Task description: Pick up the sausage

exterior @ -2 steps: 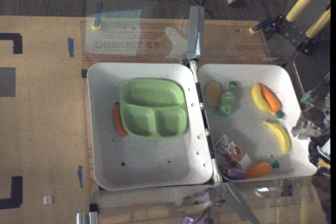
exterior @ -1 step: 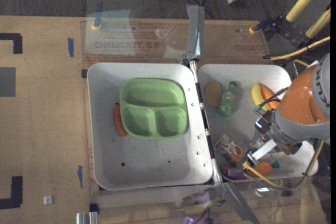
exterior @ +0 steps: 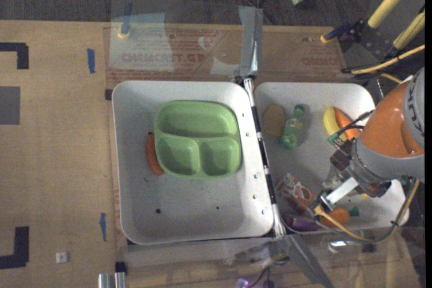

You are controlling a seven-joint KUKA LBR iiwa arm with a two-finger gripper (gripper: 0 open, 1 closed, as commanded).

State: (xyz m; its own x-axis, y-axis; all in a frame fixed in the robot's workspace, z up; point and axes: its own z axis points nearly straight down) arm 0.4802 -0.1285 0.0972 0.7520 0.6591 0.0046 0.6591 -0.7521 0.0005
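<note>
The sausage (exterior: 154, 153), a short orange-red piece, lies in the left bin (exterior: 135, 212), tucked against the left edge of the green divided tray (exterior: 198, 138). My gripper (exterior: 335, 172) hangs low over the right bin (exterior: 307, 165), near its front right part, far to the right of the sausage. Nothing is visibly held in it.
In the right bin lie a tan disc (exterior: 274, 119), a green bottle (exterior: 293, 126), a yellow and orange piece (exterior: 335, 121) at the back, a printed packet (exterior: 297, 191), a purple item (exterior: 302, 221) and an orange item (exterior: 337, 216) at the front. A metal divider (exterior: 260, 158) separates the bins.
</note>
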